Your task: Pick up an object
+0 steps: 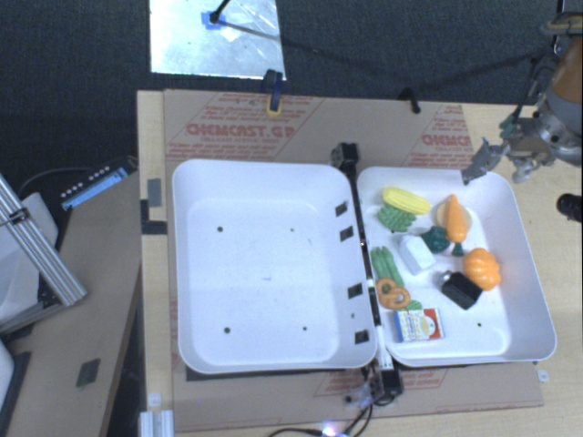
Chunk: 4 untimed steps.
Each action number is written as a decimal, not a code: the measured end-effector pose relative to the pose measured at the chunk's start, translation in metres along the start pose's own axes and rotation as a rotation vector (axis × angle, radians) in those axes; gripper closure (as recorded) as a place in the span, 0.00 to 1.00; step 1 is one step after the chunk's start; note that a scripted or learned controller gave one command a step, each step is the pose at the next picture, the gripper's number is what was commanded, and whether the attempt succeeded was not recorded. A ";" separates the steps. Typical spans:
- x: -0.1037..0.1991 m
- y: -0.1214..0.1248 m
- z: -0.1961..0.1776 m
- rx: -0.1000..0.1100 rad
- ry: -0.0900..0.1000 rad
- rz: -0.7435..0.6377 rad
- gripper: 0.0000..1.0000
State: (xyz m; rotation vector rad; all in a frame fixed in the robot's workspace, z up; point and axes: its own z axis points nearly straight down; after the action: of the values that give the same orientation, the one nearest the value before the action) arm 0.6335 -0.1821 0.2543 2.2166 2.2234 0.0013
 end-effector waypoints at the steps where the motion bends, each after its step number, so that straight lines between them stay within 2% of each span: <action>1: 0.085 0.036 0.073 0.003 0.005 -0.009 0.00; 2: 0.092 0.040 0.150 -0.015 -0.002 -0.001 0.00; 3: 0.161 0.005 0.108 0.001 0.008 -0.002 0.00; 4: 0.234 -0.003 -0.026 -0.012 0.005 -0.007 0.00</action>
State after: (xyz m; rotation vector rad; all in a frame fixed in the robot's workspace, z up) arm 0.6299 0.0519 0.2797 2.2055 2.2270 0.0201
